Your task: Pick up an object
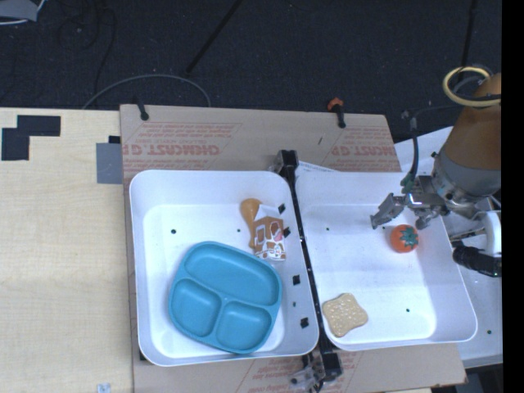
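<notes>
Cardboard sheet [246, 142] under two bins [151, 219]

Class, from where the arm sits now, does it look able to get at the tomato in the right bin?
Probably yes: the tomato lies alone on the bin floor right beside the gripper, with nothing over it.

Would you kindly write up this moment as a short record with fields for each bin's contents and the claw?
left bin: blue divided tray; small printed packet and a brown piece by the divider
right bin: orange-red round item near the right side; slice of toast at the front left corner
claw: claw above the right bin, open, just up-left of the round item, holding nothing
</notes>
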`<action>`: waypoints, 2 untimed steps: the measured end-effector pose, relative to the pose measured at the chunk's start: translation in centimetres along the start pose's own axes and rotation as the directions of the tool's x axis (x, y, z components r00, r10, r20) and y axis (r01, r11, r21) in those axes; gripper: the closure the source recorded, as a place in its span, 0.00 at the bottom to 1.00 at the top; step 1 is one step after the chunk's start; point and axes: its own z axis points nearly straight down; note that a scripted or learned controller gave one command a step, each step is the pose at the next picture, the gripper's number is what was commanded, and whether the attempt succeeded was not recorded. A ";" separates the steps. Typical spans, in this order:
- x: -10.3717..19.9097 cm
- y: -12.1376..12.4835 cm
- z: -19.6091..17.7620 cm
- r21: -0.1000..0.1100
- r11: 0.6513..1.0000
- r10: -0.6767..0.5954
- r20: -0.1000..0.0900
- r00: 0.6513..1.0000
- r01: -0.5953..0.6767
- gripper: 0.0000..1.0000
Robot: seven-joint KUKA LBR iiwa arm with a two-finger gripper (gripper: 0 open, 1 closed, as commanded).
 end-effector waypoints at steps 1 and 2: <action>0.0 0.3 -0.8 -0.012 1.000 -0.002 0.002 1.000 0.002 0.00; 0.6 0.2 3.7 -0.009 1.000 -0.003 0.001 1.000 0.003 0.00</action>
